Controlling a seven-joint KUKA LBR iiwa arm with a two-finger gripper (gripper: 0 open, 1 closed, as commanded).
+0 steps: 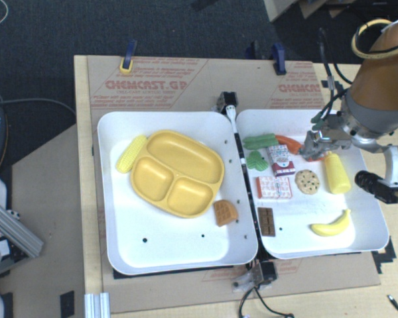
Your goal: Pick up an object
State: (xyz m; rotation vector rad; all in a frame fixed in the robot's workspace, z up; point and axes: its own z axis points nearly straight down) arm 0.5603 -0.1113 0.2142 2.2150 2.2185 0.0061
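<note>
1. The worktop [186,78] was a brown board printed with red lettering, clamped at its far edge by a yellow clip [127,63] and a blue clip [278,59], over dark carpet [86,12].
2. Two white bins sat touching side by side. The left bin [159,244] held a yellow divided tray [178,172], a corn cob [131,153] against the tray's left edge, and a brown bread piece [225,211] just beside its near right corner.
3. The right bin [358,240] held green vegetables [259,150], a carrot [288,141], small packets [278,171], a cookie [308,181], a yellow block [336,173], a banana [331,225] and a chocolate bar [266,221].
4. The grey arm [378,71] reached in from the right, wrist angled down over the right bin's far half.
5. The hand [313,148] sat low between the carrot and the yellow block; whether it was spread or pressed together could not be told.
</note>
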